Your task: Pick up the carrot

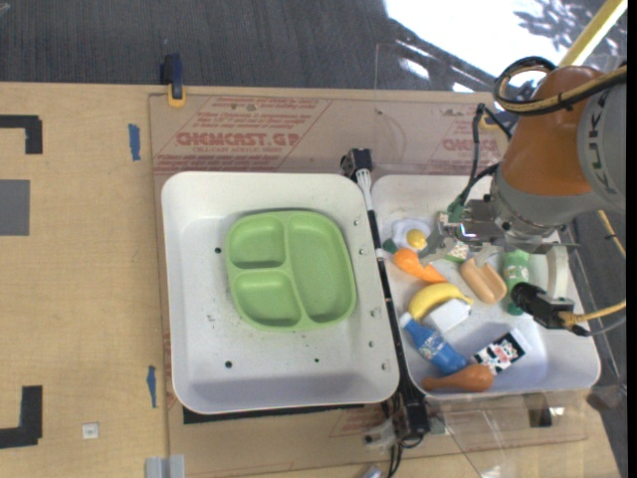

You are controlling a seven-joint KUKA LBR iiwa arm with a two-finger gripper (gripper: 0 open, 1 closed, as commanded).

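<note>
Camera view: the tool (450,235) hangs low over the right bin (580,361); whether its fingers are spread or pressed together cannot be told. The carrot (415,264) lies just below-left of the tool, with the banana (434,298) beyond it and the green plate (291,268) well left.

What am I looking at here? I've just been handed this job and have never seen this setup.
One fixed camera looks down at a slant on a bench with two shallow white bins. The grey and orange machine coming in from the right is a robot arm; its hand hangs over the right bin. The left bin holds a green divided plate. The right bin holds toy food: the carrot it must pick up, a banana, a bread roll, a fried egg and a few more pieces. The carrot lies just below the hand. I cannot tell whether anything is held.
</note>
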